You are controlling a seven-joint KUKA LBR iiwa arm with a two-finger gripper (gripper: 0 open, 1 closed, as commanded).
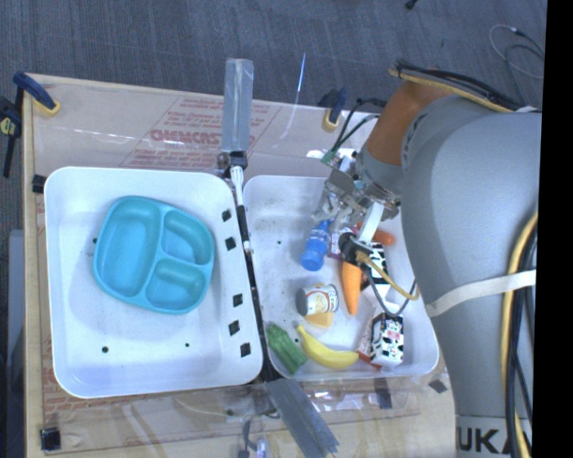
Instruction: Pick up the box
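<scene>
The gripper (348, 211) is seen low in the right bin (280, 206), above a blue plastic bottle (315, 249); whether its fingers are open or closed cannot be told. The box (388, 338), a small carton with black-and-white cow patches, is found near the bin's front right corner, just beside a curved yellow banana (327, 352). A tapered orange carrot (351, 284) and a small round can (321, 301) lie between. A smooth, sectioned blue tray (154, 253) is held in the left bin (68, 310).
</scene>
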